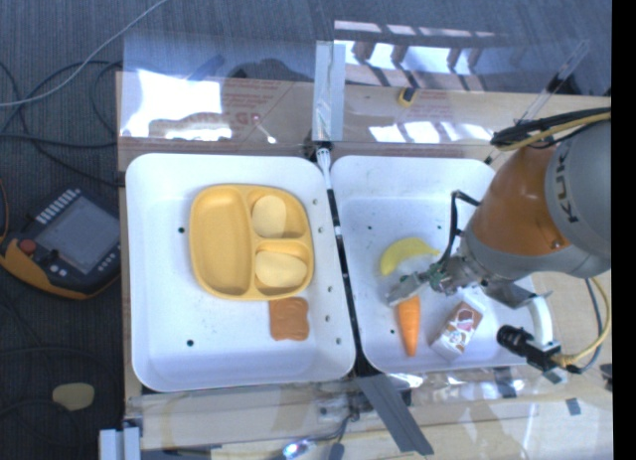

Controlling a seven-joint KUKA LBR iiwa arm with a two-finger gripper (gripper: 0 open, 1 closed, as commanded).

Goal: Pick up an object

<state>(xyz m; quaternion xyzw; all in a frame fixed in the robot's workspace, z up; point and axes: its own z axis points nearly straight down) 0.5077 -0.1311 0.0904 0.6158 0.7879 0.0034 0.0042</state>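
1. Yellow divided tray [227, 244] lies in the left bin [159, 279], two pale round pieces in its right-hand compartments; a brown slab [289, 319] lies just below it.
2. Right bin [388, 205] holds a yellow banana-like piece [405, 252], an orange carrot [408, 325] and a small carton [458, 328].
3. End effector [425, 279] sits low between banana piece and carrot; whether its fingers grip anything, I cannot tell.

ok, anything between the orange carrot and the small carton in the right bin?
Camera view: nothing. Bare white bin floor separates the carrot from the carton; they lie side by side, apart.
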